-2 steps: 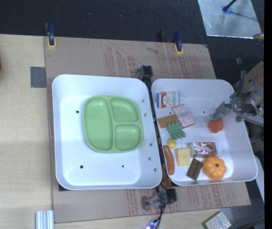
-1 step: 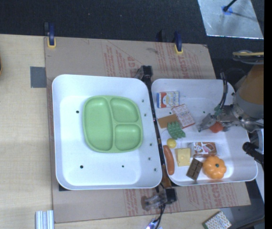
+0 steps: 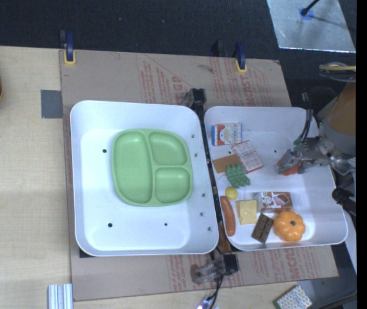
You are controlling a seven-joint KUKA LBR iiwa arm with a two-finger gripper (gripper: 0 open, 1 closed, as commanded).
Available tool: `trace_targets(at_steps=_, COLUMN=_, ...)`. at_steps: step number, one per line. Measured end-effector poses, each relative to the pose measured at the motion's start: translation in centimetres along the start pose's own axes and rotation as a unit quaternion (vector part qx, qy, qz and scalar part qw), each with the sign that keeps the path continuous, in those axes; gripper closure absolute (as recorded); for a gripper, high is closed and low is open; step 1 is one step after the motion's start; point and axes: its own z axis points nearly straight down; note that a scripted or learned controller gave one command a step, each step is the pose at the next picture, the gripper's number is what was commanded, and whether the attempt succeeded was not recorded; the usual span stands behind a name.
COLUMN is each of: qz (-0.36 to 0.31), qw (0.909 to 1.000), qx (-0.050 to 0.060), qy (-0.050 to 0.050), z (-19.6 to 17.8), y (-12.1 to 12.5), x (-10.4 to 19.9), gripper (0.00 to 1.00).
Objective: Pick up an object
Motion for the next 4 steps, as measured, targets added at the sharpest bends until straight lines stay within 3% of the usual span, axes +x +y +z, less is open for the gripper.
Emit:
trace_targets(at_steps=1, qz=-0.001, qw=1.0, qx=-0.003, qy=-0.001, z=1.2, y=2.5, x=5.3, gripper=1.0)
trace_targets(at_steps=2, qz=0.003, qw=1.0, qx=-0.003, qy=0.0, z=-7.1, y=-3.0, x=2.2, gripper=1.0)
trace_targets(at_steps=3, qz=-0.002, qw=1.0, qx=-0.005, qy=0.001, z=-10.7, y=5.3, x=6.5, gripper=1.0)
trace_targets(at_steps=4, qz=-0.002, qw=1.0, qx=0.001, qy=0.002, z=-11.8, y=4.4, x=12.4, gripper=1.0)
